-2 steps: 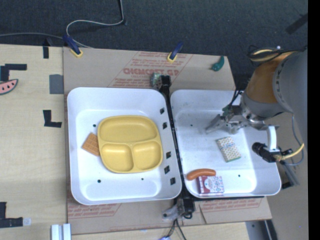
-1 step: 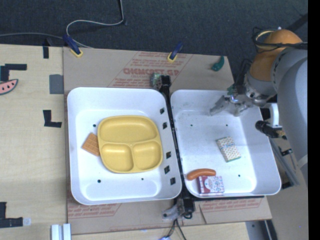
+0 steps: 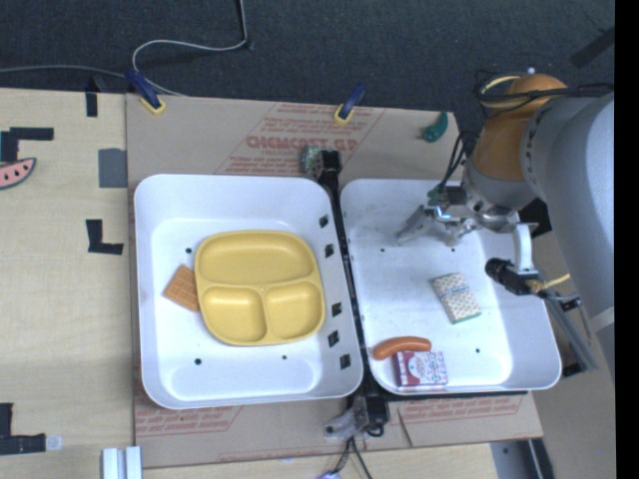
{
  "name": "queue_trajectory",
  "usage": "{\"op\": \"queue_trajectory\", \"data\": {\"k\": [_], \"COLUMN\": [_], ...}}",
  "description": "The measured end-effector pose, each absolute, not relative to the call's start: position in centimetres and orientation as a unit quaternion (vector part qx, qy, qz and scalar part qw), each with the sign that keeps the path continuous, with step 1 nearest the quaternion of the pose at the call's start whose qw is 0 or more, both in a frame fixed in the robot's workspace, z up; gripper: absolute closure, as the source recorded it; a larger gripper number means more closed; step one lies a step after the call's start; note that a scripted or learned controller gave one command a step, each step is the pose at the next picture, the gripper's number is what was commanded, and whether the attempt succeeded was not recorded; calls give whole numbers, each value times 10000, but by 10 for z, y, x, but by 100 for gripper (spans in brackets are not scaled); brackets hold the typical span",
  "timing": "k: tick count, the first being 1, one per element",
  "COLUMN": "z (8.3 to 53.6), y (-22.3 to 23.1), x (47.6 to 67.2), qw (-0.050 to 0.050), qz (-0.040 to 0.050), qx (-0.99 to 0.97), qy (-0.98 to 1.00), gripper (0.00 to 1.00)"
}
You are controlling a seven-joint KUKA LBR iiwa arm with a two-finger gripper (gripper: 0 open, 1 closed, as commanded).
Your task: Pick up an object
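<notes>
Hand (image 3: 419, 223) hovers in right bin (image 3: 379, 208), fingers spread, holding nothing. Patterned sponge (image 3: 455, 296), hot dog (image 3: 401, 346), small red box (image 3: 419, 369) lie nearby, ungrasped; pick not done.

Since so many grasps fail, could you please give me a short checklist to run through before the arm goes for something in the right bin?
1. Tool hangs over the right bin: ok.
2. Nothing seen held in the tool: ok.
3. Tool opening: cannot tell.
4. Patterned packet lies apart from other items: ok.
5. Sausage touches the red box; a clean single pick there: not ok.
6. Yellow tray sits in the left bin, out of the way: ok.
</notes>
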State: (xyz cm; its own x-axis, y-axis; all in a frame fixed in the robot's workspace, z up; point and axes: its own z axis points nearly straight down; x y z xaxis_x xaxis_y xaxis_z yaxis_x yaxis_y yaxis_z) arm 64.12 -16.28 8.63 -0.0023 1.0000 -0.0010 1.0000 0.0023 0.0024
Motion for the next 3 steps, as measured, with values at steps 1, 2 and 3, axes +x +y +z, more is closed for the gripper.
{"op": "queue_trajectory", "data": {"k": [1,2,3], "z": [87,86,86], "y": [-153,-165,-168], "x": [574,596,636], "qw": [19,5,22], "qz": [5,11,10], "qx": [7068,7065,7066], "qy": [7074,7077,7076], "gripper": [0,0,0]}}
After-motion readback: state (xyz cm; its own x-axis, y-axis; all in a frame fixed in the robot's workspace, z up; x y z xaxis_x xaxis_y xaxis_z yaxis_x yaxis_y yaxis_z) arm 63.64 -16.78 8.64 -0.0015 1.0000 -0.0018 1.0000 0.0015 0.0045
